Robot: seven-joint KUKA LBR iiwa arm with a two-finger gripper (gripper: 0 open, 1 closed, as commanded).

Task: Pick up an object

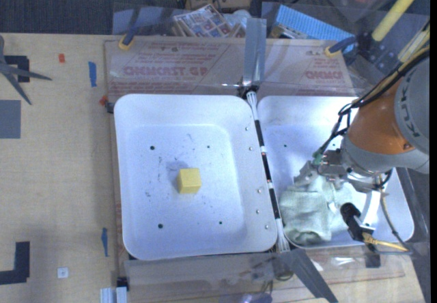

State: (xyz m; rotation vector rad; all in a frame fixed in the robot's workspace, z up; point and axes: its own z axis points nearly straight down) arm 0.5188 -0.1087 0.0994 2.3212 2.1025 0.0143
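Observation:
A small yellow block lies near the middle of the left bin. A crumpled pale green cloth lies in the front left part of the right bin. My gripper is down in the right bin, right at the cloth's upper edge, below the orange band of the arm. The wrist hides how the gripper meets the cloth.
A metal divider separates the two bins. Clear plastic walls stand behind the bins. The wooden bench stretches to the left, with small bits of tape and dark markers on it.

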